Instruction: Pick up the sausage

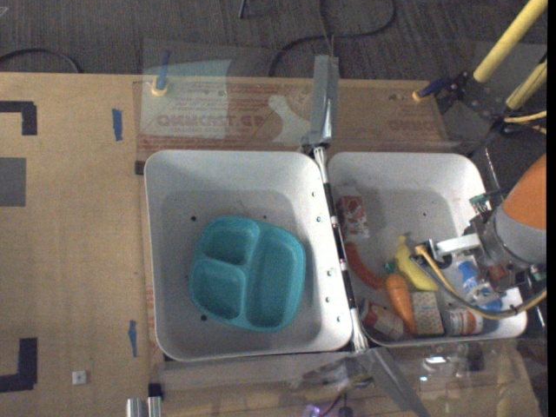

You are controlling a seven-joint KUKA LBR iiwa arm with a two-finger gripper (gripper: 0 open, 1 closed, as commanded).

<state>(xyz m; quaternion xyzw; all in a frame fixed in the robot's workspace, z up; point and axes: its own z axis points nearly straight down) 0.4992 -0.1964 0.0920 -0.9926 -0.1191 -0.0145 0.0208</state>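
Red sausage point(363, 266) lay in the right bin point(408, 165), near the hand point(473, 272); its grip I couldn't tell.

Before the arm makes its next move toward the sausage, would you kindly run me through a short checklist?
1. Sausage in view, left side of the right bin: ok.
2. Sausage top unobstructed: ok.
3. Room beside it: not ok, carrot and packet lie close.
4. Pincer over the sausage: not ok, it is over the bin's right side.
5. Pincer holding anything: cannot tell.
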